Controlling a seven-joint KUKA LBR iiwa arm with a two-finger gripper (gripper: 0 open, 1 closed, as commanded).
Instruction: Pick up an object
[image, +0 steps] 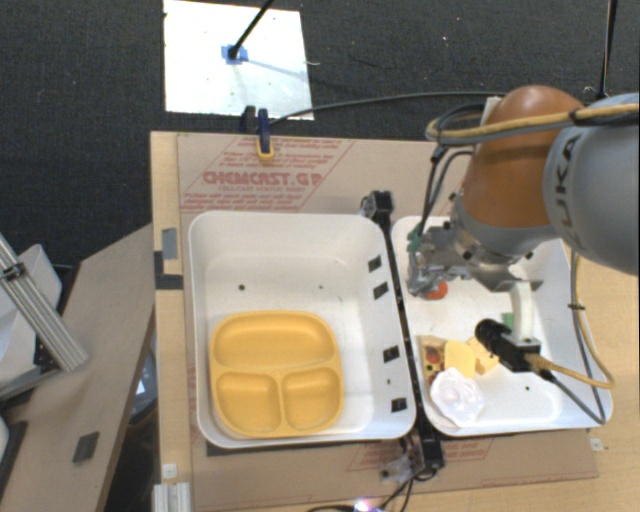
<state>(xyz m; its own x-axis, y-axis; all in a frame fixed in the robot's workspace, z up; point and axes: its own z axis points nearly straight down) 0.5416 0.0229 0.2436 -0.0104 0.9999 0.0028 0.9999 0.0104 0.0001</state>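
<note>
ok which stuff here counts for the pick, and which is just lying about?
Job:
gripper, over the right bin
in that bin: red piece, yellow block, white wad

Probably lying about:
yellow tray in the left bin
cardboard
white paper

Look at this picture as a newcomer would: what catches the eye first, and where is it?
A big yellow divided tray lies in the left bin, toward its near end. The grey arm with an orange band reaches in from the right, its gripper over the right bin, where a crumpled white thing and a yellow piece lie near the front.
</note>
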